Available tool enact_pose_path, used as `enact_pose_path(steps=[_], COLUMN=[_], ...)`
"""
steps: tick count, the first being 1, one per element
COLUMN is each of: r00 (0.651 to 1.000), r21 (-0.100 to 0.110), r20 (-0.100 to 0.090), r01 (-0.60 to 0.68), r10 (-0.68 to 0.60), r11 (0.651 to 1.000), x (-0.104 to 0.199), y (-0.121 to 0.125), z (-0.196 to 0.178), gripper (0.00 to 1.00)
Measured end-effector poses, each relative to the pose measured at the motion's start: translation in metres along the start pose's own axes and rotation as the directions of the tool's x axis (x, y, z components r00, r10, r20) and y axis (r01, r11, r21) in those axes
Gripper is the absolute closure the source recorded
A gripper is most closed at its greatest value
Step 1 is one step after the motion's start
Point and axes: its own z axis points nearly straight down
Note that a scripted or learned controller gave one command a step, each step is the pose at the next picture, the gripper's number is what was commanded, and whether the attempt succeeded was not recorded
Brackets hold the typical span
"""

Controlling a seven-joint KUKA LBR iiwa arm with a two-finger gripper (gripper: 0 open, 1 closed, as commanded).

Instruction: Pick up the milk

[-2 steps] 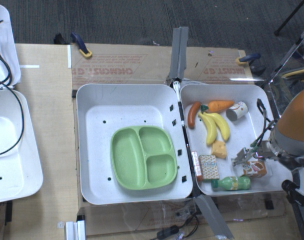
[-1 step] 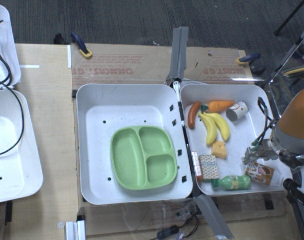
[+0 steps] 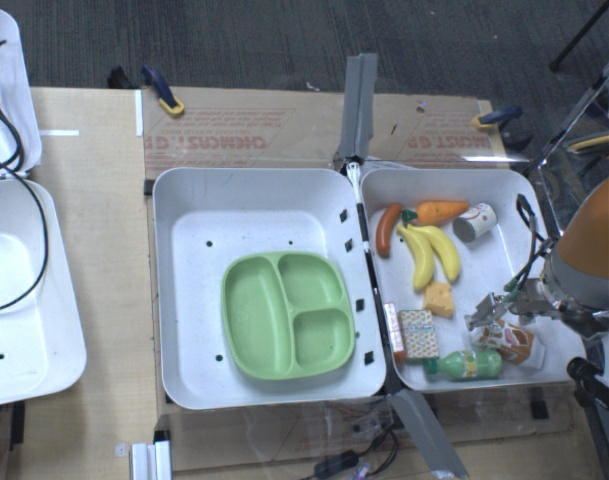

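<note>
- Milk carton (image 3: 514, 341), white with orange print, lies at lower right of the right bin (image 3: 439, 183), partly covered by the gripper (image 3: 487, 313)
- Gripper's finger state cannot be told; arm enters from the frame's right edge
- Green bottle (image 3: 464, 365) just below; bananas (image 3: 431, 251), cracker box (image 3: 418, 333) nearby

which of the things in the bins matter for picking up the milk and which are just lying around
Belongs to the job:
milk carton, lying in the right bin's near right corner
gripper, low beside the carton
right bin

Just lying about:
bananas
hot dog
carrot
can
green bottle
cracker box
green divided plate in the left bin
</note>
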Motion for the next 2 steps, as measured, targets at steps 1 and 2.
enact_pose_path(steps=[1, 2], r00=[1.0, 0.993], r21=[0.0, -0.001], r20=[0.0, 0.004], r01=[0.001, 0.121], r10=[-0.001, -0.121], r11=[1.0, 0.993], x=[0.0, 0.034], y=[0.0, 0.034], z=[-0.009, 0.009], gripper=[1.0, 1.0])
